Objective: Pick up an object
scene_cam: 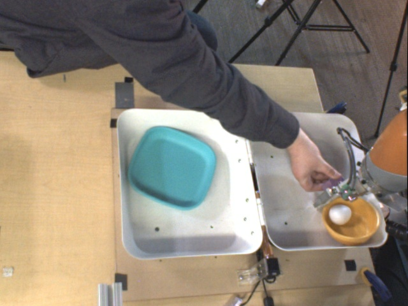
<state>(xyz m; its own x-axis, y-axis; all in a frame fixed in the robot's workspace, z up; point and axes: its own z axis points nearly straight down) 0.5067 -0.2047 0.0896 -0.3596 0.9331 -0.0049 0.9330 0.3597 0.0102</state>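
Note:
A teal square plate (172, 166) lies upside down in the left bin (191, 244). In the right bin (287, 231), at its near right corner, sits an orange bowl (354, 225) with a white ball (340, 214) inside. My gripper (336, 193) hangs just above the bowl's far left rim, and the arm's orange band (392, 152) is at the right edge. A person's hand (311, 166) reaches to the gripper and touches a small purple thing (334, 182) beside it.
The person's dark-sleeved arm (191, 62) crosses from the top left over the left bin's far corner into the right bin. A cable (347, 146) loops above the right bin's far right side. The wooden bench (57, 203) surrounds both bins.

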